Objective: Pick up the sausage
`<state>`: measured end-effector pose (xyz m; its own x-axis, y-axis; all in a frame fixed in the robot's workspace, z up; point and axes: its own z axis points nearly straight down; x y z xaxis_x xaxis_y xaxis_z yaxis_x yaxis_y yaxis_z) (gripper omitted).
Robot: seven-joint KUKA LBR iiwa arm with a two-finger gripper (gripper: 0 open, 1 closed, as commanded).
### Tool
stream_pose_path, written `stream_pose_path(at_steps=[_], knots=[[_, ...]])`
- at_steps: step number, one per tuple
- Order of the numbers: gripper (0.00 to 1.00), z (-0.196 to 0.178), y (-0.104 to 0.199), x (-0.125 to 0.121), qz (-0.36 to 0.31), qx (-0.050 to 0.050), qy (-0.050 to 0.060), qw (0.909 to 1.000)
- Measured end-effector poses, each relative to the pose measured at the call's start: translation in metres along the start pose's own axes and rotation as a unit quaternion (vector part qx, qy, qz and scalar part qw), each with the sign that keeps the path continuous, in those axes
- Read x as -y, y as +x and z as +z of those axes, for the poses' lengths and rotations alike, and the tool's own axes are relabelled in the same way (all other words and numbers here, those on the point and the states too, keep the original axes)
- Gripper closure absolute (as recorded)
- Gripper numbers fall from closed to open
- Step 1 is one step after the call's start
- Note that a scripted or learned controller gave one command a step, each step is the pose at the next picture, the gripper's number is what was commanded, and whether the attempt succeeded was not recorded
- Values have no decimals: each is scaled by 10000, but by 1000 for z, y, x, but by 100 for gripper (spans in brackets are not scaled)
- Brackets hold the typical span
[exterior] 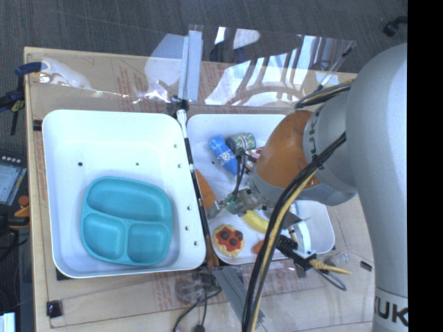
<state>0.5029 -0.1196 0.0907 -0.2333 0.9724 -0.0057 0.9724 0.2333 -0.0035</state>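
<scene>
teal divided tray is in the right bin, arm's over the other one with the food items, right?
Not quite. The camera view shows the teal divided tray in the left bin, not the right. The arm is over the right bin, the one with the food items, as you said.

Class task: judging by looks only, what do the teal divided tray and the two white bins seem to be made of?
Teal tray: probably moulded plastic, smooth and matte, with rounded compartment edges and one even colour. White bins: likely thin formed plastic, slightly glossy, with soft rounded corners and small holes.
</scene>
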Motion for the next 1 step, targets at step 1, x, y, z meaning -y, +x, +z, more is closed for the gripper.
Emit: stream_pose_path(at_steps=[1], knots=[[0, -2, 3, 26, -228, -1, -26, 9997]])
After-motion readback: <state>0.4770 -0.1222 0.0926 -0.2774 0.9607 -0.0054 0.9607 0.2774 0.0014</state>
